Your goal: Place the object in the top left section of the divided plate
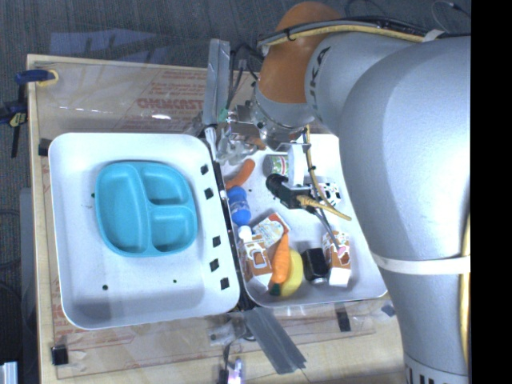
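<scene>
Landmark: blue divided plate in the left bin, all sections bare. Right of it, in the right bin: carrot on banana, blue bottle, sausage. Beyond, my gripper over that bin's far-left corner; grip state cannot tell.

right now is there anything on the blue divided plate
No, the blue divided plate sits bare in the left bin; the toys lie in the right bin.
</scene>
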Robot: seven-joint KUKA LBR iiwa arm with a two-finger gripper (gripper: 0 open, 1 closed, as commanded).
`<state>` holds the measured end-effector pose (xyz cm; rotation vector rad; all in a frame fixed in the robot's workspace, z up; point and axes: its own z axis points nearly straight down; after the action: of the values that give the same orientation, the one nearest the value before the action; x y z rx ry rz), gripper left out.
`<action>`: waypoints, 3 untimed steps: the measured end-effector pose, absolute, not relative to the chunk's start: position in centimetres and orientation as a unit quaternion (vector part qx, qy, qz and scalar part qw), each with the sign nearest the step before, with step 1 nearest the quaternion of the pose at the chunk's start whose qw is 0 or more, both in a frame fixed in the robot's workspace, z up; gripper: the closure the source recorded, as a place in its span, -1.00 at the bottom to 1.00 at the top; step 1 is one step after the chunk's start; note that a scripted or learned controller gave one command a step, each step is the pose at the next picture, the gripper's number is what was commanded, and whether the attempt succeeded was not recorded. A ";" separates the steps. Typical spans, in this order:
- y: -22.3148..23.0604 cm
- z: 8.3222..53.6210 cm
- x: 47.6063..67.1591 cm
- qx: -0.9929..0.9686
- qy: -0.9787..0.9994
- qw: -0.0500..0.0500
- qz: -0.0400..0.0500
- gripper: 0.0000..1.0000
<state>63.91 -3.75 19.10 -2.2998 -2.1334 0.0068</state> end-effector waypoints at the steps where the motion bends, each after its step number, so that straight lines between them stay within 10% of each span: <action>1: -3.6 20.6 64.1 -0.711 -0.703 0.001 0.001 1.00; 2: -4.2 31.1 65.7 -0.733 -0.680 0.001 0.001 1.00; 3: -11.0 10.6 63.2 -0.742 -0.670 0.002 0.003 1.00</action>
<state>63.22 -10.97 10.58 -2.3286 -2.1019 0.0079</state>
